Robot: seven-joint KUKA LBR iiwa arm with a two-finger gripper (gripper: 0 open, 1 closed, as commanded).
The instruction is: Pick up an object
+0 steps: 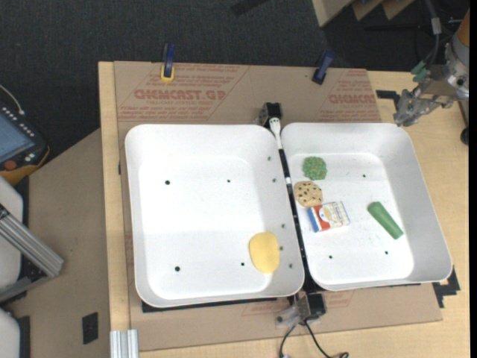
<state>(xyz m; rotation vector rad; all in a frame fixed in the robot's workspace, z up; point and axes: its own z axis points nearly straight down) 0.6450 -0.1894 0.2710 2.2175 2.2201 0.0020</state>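
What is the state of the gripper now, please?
Gripper: cannot be told; it sits beyond the right bin's top right corner, away from the objects.

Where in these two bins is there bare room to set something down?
Most of the left white bin is bare; the yellow oval piece sits near its front right corner. In the right white bin, the round green piece, cookie and red-and-white carton crowd its left side, green cylinder right.

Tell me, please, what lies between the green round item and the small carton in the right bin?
In the camera view, a speckled cookie lies between the green round item and the small carton, beside the right bin's left wall.
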